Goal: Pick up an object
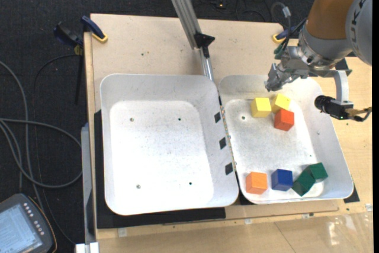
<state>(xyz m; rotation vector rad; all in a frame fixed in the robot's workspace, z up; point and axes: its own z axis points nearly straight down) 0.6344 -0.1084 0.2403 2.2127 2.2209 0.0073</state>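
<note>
My gripper hangs over the far part of the right bin, just above and behind two yellow cubes. A red-orange cube sits right beside them. Along the bin's near edge lie an orange cube, a blue cube and two green blocks. Nothing shows between the gripper's fingers.
The left bin lies beside the right one, with a row of black clips along the shared rim. A slanted metal post rises behind the bins. Clamps sit at the bench's far corners, and cables trail on the floor to the left.
</note>
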